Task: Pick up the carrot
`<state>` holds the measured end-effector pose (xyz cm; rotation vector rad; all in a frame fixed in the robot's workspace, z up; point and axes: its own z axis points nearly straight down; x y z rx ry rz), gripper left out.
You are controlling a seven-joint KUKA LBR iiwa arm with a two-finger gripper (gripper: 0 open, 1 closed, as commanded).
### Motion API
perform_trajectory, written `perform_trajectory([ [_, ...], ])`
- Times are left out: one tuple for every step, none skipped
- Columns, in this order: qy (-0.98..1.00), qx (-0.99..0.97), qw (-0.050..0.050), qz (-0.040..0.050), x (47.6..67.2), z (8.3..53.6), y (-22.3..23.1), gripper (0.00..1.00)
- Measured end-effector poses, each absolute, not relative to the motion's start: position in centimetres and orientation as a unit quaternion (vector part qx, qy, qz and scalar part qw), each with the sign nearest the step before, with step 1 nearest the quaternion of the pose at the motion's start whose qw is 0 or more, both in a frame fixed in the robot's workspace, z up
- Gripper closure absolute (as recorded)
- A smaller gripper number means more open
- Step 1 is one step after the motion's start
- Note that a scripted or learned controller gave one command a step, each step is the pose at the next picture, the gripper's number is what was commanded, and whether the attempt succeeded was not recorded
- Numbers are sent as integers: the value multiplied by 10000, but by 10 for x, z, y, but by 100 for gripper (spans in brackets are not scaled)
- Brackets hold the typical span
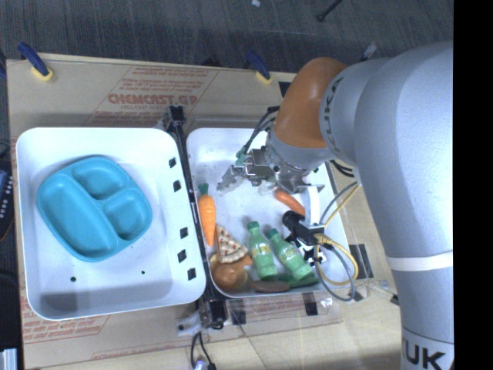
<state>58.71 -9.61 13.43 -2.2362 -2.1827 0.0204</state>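
- You are looking down at the approach stage of the pick: the grey arm with its orange band (312, 102) hangs over the right-hand shallow white bin (206, 146), and the long orange carrot with a green stub (206, 216) has not been lifted.
- The carrot lies flat along that bin's left wall, green end pointing away from you, just beside the divider between the two bins (a wedge of patterned toy pizza (227, 243) sits just below its tip).
- The tool (245, 172) sits toward the middle of the bin, near the carrot but apart from it, with nothing visible in its grasp.
- Whether it is spread or closed you cannot tell from this slant; the metal parts blur together under the wrist.
- Your next move, by this reading, calls for a shift toward the left wall and a descent across the carrot's width, minding the wall.
- Nearby clutter: two green plastic bottles (273, 254) and a small orange-red piece (290, 200) beneath the wrist.
- The left bin holds a blue sectioned plate (92, 206).
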Motion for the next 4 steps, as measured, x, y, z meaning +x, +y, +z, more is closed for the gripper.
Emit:
perform_trajectory([
  [-6643,-7474,52,50,598,92,-97,0],
  [-5758,-8176,48,40,594,92,-93,0],
  [-5789,-8153,79,54,594,101,-92,100],
  [-5007,-8656,49,51,566,90,-95,100],
])
